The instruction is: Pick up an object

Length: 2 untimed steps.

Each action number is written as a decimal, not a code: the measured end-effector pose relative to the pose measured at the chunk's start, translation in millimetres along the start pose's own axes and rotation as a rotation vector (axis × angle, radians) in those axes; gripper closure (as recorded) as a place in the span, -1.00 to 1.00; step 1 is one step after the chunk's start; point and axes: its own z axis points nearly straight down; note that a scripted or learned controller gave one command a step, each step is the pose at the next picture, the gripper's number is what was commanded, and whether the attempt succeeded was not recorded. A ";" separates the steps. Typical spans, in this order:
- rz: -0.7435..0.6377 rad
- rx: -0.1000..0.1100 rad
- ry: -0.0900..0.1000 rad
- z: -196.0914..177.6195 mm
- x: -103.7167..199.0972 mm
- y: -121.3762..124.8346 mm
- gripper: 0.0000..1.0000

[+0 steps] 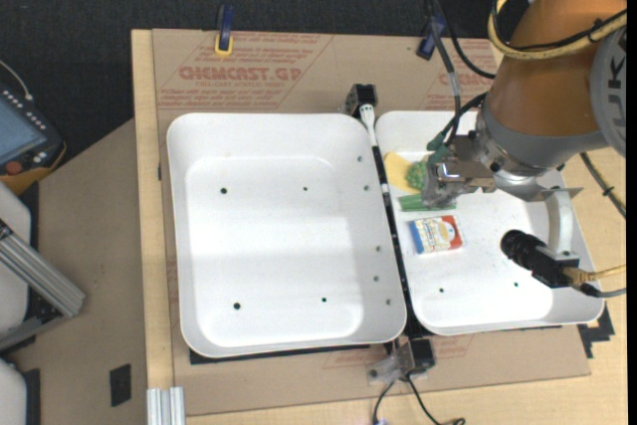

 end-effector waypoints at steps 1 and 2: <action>0.009 -0.003 -0.004 -9.0 -5.9 2.1 1.00; 0.008 -0.005 -0.005 -19.1 -5.6 2.7 1.00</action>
